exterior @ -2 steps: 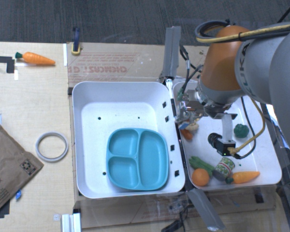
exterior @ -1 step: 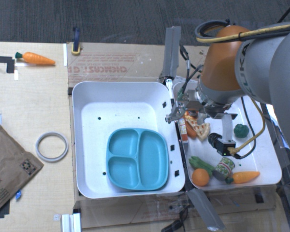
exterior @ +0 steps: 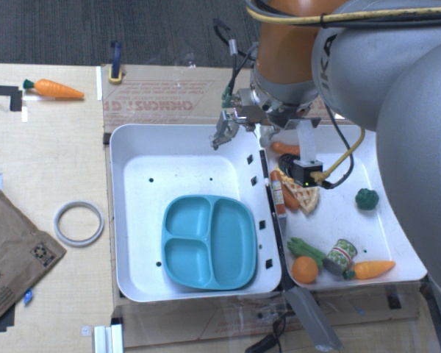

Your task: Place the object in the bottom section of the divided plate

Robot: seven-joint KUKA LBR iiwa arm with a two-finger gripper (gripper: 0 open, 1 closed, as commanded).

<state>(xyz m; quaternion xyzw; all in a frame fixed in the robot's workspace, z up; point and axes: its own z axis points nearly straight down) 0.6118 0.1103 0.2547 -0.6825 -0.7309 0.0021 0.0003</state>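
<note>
A light blue divided plate (exterior: 209, 242) lies in the left white bin (exterior: 132, 197), toward its front. It has one long section on its right and two smaller ones on its left, all bare. My gripper (exterior: 223, 132) hangs over the back right corner of the left bin, beside the wall between the bins and well behind the plate. I see nothing held in it. The right bin (exterior: 397, 226) holds toy food: a pizza slice (exterior: 303, 196), a red sausage (exterior: 285, 148), a broccoli (exterior: 366, 198), an orange (exterior: 304, 270), a carrot (exterior: 372, 269) and a small can (exterior: 342, 254).
The grey arm (exterior: 382, 65) covers the upper right and the back of the right bin. On the bench at left lie a toy carrot (exterior: 56, 90), a grey tape ring (exterior: 79, 222) and a brown paper bag (exterior: 11, 259). Cardboard (exterior: 169, 98) lies behind the left bin.
</note>
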